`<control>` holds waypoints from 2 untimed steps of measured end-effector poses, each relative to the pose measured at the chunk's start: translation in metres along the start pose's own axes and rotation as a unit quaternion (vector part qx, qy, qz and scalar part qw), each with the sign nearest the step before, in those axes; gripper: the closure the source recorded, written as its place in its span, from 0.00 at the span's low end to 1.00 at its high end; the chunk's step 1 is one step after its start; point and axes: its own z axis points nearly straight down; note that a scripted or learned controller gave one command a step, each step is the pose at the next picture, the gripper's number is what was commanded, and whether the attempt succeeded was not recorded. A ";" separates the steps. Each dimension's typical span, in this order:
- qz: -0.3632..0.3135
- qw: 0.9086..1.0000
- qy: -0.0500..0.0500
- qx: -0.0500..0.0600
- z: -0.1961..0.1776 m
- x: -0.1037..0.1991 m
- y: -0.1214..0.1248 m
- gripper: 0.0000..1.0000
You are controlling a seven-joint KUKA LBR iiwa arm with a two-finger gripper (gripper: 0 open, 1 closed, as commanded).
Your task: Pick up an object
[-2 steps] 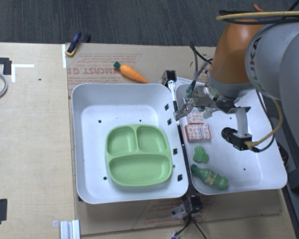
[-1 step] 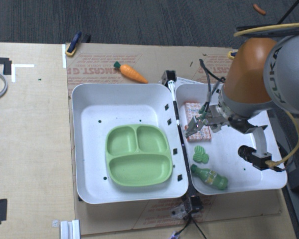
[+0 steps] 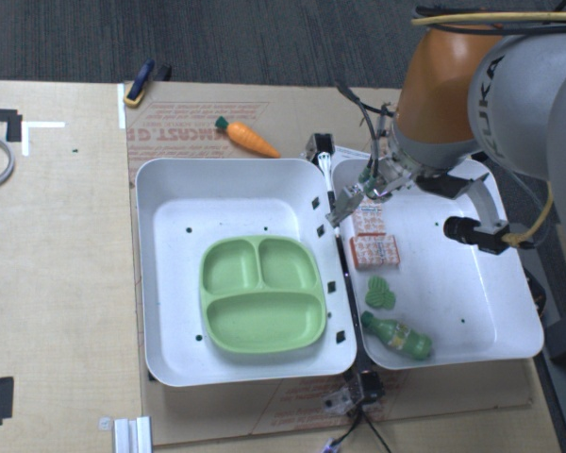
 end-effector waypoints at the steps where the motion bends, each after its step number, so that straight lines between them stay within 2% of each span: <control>1: -0.084 0.996 0.001 0.000 0.000 0.009 -0.046 0.00; 2: -0.147 0.989 0.000 0.000 0.000 0.041 -0.020 0.00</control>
